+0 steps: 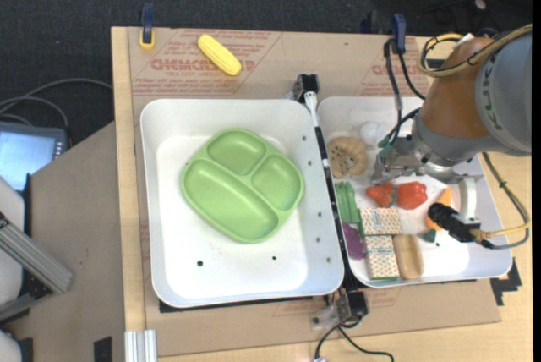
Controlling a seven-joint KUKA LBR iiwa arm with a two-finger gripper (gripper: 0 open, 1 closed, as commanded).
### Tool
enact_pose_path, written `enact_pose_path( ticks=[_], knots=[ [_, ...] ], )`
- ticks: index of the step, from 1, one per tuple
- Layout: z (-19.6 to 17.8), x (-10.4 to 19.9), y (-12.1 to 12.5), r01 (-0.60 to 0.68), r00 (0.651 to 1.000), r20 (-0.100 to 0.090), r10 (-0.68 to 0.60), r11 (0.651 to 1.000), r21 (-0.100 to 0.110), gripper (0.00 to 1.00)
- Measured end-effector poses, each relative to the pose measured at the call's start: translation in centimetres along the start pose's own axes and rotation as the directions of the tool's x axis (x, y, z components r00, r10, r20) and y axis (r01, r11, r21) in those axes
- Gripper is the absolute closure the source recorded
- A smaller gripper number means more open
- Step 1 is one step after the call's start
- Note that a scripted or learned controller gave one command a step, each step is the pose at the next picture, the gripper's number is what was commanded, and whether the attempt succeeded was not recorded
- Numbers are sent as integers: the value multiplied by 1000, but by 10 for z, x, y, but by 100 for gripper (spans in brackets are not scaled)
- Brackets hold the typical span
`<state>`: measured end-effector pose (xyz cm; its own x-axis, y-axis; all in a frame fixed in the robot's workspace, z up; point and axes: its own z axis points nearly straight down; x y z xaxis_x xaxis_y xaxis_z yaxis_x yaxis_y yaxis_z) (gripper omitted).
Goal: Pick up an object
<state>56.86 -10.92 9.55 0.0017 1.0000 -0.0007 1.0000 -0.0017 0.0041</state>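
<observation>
Arm over the right bin, gripper low among the toy food.

In the left white shallow bin [169, 259] we see one green three-compartment plastic plate [243, 183]. The right white shallow bin [490, 263] holds a tan round cookie-like piece [348, 156], a red tomato-like toy [412, 195] touching a smaller red piece [380, 195], a green bean pod [347, 204], a purple piece [355, 244], two patterned cracker blocks [382, 242], a tan bread stick [408, 255] and an orange piece [441, 204]. The grey two-finger gripper [396, 167] sits just above the red toys, between them and the cookie; we cannot tell how far it is open, or whether it has anything. A yellow corn cob toy [219, 54] lies on the cardboard bench top [127, 140] behind the left bin.
</observation>
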Motion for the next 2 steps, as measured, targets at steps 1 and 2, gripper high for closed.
enact_pose_path(
  ticks=[1,2],
  knots=[
    [1,0,0,0,1000,0,0,1000,1,0],
    [11,19,36,5,1000,0,-5,1000,0,0]
  ],
)
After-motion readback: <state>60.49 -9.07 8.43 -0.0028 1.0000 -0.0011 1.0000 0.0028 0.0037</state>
